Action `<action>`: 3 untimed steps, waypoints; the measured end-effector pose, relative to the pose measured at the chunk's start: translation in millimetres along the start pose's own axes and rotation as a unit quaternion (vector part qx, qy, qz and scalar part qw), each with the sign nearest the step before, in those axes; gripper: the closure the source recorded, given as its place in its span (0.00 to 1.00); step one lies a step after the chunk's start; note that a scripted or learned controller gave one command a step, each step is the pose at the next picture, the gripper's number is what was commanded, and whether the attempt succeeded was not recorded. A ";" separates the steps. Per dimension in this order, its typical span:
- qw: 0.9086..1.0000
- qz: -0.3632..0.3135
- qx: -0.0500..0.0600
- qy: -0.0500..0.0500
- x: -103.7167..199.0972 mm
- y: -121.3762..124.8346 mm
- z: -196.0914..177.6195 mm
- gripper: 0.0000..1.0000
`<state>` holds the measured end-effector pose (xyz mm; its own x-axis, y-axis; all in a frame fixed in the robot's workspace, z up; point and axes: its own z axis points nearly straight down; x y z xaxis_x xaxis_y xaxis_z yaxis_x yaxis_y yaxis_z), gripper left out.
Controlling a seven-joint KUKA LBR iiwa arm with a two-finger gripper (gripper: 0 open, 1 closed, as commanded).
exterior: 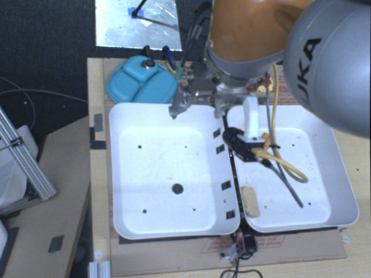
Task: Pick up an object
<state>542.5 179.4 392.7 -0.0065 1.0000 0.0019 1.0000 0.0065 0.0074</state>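
While gripper (196,100) hangs over bins' rear edge, pincer state cannot be told. Tan block (250,201) lies in right bin (324,204), front corner beside divider. Block best approached from above, wall clearance kept.

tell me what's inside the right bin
A tan block and what looks like a thin grey stick lie in the right bin; the arm covers its far edge.

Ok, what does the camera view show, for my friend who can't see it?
A grey and orange robot arm reaches in from the right, its gripper above the far edge of two white bins. The left bin holds a small dark round thing; the right bin holds a tan block and a thin grey stick. A blue container sits behind the left bin.
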 end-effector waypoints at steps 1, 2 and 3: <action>1.000 -0.002 0.005 0.000 55.2 -44.2 32.2 0.00; 1.000 0.000 -0.004 0.003 55.4 -12.5 -85.6 0.00; 1.000 0.003 0.000 0.001 13.6 -53.1 -147.2 0.00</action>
<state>488.2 192.4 539.6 0.0004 1.0000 0.0044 1.0000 -0.0005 0.0080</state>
